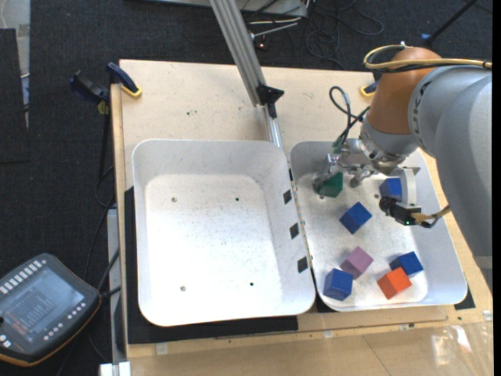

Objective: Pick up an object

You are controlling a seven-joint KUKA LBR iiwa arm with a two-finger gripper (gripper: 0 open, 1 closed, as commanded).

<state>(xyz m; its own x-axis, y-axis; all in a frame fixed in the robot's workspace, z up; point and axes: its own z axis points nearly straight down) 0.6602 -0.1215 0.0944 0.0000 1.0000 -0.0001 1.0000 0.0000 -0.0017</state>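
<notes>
Dark carpet floor around a pale wooden bench (196, 100) w/ two shallow white bins side by side. The gripper (338, 172) hangs over the right bin (442, 287), in its far-left part, not far from the far-left corner; spread or closed can't be told from this angle. A green block (329, 185) sits right at the gripper's tip, on its left side and partly tucked under it. Whether it's gripped or just touching, can't tell. Just right of the gripper, near the bin's far edge, is a blue block (391, 188), partly hidden by robot hardware. Toward the bin's middle lies a blue cube (355, 216), tilted on a corner in view, apart from the rest. Nearer the front edge is a purple cube (358, 261), and just beside it, approx at the front-left corner, a darker blue cube (338, 283). Toward the front-right corner an orange cube (394, 282) sits touching or nearly touching a small blue cube (407, 263). The grey arm (462, 124), w/ its orange band (401, 92), comes in from the right over the bin's far-right corner. The left bin (203, 225) has only dark specks on its floor. A clamp (121, 81) grips the bench's far-left corner, an aluminium strut (235, 37) slants down to the far edge btw the bins, and a teach pendant (39, 312) lies on the floor at front left.
</notes>
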